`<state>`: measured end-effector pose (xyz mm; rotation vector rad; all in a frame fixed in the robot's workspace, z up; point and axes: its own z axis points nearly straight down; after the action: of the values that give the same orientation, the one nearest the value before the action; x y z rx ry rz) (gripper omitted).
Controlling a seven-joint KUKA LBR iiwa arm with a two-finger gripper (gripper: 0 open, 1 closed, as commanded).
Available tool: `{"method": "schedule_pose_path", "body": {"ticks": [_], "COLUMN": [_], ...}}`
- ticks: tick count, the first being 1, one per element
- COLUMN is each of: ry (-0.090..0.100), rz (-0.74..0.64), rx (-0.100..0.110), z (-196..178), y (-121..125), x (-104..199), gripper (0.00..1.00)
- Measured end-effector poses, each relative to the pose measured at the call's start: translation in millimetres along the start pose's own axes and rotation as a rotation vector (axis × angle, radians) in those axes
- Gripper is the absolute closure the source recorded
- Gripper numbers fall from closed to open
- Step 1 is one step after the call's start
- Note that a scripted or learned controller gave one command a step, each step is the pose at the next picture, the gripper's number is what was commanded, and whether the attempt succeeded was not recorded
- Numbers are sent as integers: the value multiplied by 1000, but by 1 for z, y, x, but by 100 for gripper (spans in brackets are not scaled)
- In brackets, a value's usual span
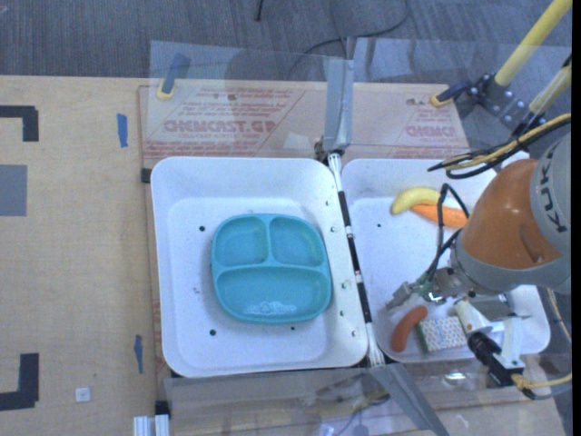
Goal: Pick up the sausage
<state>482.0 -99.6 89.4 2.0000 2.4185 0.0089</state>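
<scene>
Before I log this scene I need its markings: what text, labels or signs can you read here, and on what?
"KU", white letters cut off at the frame edge, on the arm's orange band.
Red print, mirrored and blurred, on the clear sheet behind the left bin: not readable.
Red print on the clear sheet behind the right bin: too blurred to read.

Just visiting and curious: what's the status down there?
Hand low in right bin, above sausage. Sausage lying loose, not gripped. White block right beside it.
</scene>
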Motion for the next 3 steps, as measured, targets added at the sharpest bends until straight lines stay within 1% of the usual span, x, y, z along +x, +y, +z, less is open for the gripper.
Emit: {"method": "schedule_pose_path", "body": {"ticks": [1,2,3], "ry": [-5,-5,-2], "rz": [4,4,-112], "rx": [-6,-6,6], "z": [-11,-11,-95], "y": [1,1,0], "x": [-2,-2,9], "gripper": [100,0,0]}}
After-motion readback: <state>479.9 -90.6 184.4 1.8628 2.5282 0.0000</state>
